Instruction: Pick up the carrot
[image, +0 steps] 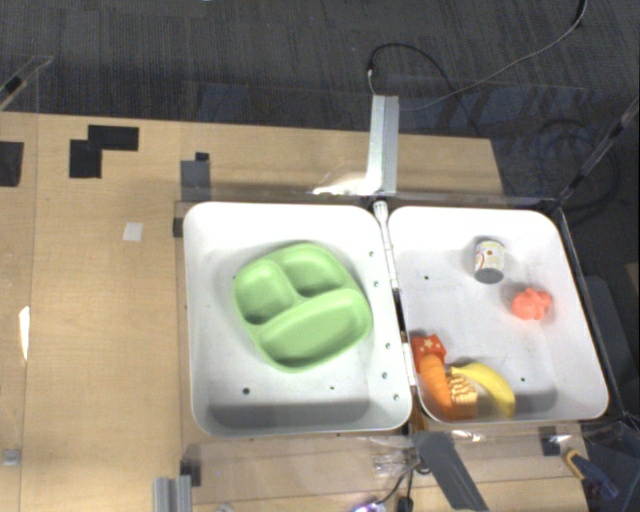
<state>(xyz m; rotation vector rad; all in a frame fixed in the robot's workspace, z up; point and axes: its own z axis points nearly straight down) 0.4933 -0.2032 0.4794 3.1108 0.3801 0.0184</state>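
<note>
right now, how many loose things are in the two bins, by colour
green: 1, the divided plate in the left bin
orange: 1, the carrot
yellow: 1, the banana
red: 1, small block
pink-orange: 1, lumpy piece
silver-white: 1, small can
total: 6, with 5 in the right bin

A pale wooden tabletop (90, 330) with black rectangular marks (100, 148) at its upper left meets dark grey carpeted floor (220, 50) beyond. A thin black cable (470, 82) loops across that floor.
</note>
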